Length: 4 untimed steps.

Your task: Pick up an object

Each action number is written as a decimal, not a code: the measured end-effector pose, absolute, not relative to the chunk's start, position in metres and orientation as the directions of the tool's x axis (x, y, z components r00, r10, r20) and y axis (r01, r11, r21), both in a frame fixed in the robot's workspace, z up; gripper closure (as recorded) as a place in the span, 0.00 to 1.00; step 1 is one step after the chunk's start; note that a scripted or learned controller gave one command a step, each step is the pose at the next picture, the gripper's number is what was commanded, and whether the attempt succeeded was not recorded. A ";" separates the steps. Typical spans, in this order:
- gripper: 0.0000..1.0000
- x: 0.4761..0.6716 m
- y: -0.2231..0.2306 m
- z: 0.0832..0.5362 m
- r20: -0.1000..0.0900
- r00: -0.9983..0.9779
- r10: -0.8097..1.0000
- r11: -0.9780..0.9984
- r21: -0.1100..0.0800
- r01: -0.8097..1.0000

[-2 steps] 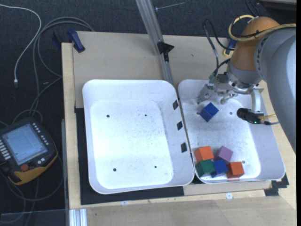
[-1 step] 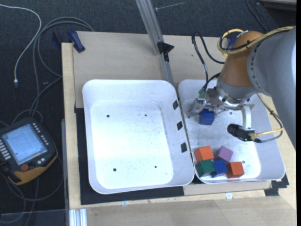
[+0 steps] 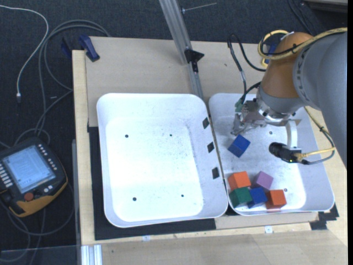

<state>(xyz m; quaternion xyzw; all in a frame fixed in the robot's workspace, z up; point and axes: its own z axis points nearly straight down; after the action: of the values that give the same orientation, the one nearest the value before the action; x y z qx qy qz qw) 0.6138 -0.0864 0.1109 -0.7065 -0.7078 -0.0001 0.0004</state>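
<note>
In the right bin [image 3: 309, 186], my gripper [image 3: 241, 130] points down over the bin's left middle part. A blue block [image 3: 239, 146] sits tilted right under its tip, touching or nearly touching it. Whether the block is gripped or lying on the bin floor cannot be made out. More blocks are clustered at the bin's front: an orange one [image 3: 239, 179], a purple one [image 3: 264, 179], a green one [image 3: 240, 197], a second blue one [image 3: 257, 196] and a red-orange one [image 3: 276, 199].
The left bin [image 3: 144, 99] lies beside the right one, with black clips along their shared edge. A metal post [image 3: 175, 26] rises behind the bins. Cables and a black and yellow fitting [image 3: 288, 152] hang from the wrist, right of the gripper.
</note>
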 end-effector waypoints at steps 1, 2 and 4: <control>0.00 0.614 -0.086 0.110 0.001 -0.002 1.000 0.002 -0.001 1.000; 0.00 0.570 -0.088 0.099 0.002 0.001 1.000 -0.001 -0.007 1.000; 0.00 0.573 -0.088 0.110 0.002 0.000 1.000 0.000 0.000 1.000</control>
<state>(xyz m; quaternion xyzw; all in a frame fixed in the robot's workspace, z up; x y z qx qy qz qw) 0.5730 -0.0875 0.1099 -0.7069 -0.7073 -0.0007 0.0010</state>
